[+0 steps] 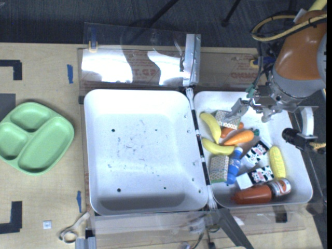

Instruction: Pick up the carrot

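While the big grey arm (298, 61) with its orange band reaches in from the right, two white bins sit side by side on the bench. The left bin (98, 108) is the bigger patch of white, with small dark specks on its floor. The right bin (303, 191) is packed with toys and food. A green plate (33, 136) with three sections rests on the bench, well to the left of both bins.

Inside the right bin, a yellow banana (211, 134) curves along the left side. A red ketchup bottle (259, 192) lies along the near wall. The carrot (239, 137) lies in the middle of this bin, orange, with its green tip pointing right, touching the banana. A yellow corn cob (277, 161) lies near the right wall. A small blue bottle (234, 167) lies just near the carrot.

The gripper (252, 107) hangs over the far part of the right bin, just beyond the carrot. Its fingers look spread apart, and nothing sits between them.
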`<action>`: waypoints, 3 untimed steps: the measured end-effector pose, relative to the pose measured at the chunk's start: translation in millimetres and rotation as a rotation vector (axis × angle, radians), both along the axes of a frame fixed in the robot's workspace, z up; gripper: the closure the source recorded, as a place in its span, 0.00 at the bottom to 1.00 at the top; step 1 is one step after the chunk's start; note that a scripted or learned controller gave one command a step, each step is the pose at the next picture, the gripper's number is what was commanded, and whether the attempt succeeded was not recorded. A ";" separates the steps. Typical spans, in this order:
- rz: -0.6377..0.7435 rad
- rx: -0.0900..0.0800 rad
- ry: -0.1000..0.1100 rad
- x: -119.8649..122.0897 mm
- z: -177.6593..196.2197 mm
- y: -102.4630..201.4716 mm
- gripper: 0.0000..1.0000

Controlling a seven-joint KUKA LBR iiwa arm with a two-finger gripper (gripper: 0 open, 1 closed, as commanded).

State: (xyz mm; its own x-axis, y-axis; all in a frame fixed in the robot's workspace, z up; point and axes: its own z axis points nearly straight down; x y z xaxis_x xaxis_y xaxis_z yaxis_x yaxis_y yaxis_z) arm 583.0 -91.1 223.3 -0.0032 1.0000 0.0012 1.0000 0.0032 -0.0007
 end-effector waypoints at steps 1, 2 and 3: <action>-0.029 -0.001 -0.004 -2.3 -137.9 -44.5 0.00; -0.033 -0.001 -0.010 -0.8 -125.9 -46.1 1.00; -0.033 -0.001 -0.010 -0.9 -125.9 -46.2 0.00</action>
